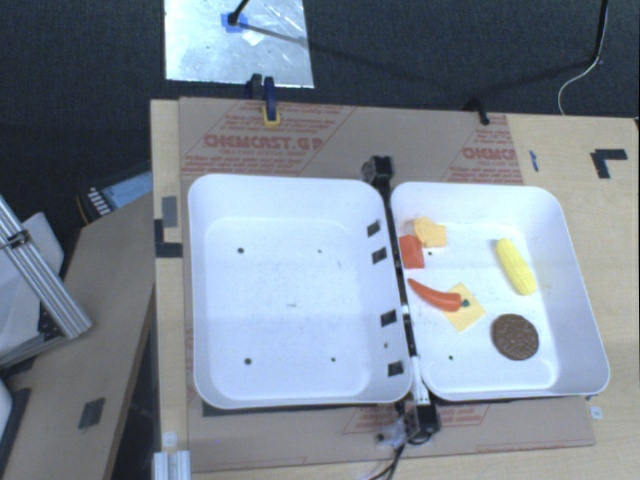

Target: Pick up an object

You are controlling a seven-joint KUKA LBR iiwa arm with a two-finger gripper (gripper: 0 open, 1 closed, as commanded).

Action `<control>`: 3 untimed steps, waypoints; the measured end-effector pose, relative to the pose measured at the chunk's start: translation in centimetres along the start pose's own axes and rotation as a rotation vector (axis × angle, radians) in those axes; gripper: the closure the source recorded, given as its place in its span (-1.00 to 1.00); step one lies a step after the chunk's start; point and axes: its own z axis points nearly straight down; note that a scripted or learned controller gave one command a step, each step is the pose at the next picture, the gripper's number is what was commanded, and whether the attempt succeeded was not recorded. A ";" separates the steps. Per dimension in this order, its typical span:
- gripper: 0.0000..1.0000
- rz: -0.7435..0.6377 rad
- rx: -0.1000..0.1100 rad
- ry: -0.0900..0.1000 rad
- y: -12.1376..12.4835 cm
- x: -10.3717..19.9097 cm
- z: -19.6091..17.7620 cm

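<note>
The right bin (575, 258) holds several toy foods. A yellow corn cob (515, 265) lies toward its right side. A brown round patty (515, 337) rests near the front right. A red chili pepper (435, 293) lies across a yellow cheese slice (466, 311) near the divider. A red-orange block (411, 251) sits beside a small yellow-orange piece (431, 232) at the bin's back left.
The left bin (215, 218) stands beside the right one, joined by a clipped divider (393, 278). Both rest on a cardboard sheet (330, 138) on the bench. A shiny metal plate (238, 28) lies beyond the bench, and an aluminium frame (40, 278) stands at far left.
</note>
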 end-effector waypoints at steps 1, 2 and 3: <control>-1.00 0.000 0.000 0.000 0.0 0.0 0.0; -1.00 0.000 0.000 0.000 0.0 0.0 0.0; -1.00 0.000 0.000 0.000 0.0 0.0 0.0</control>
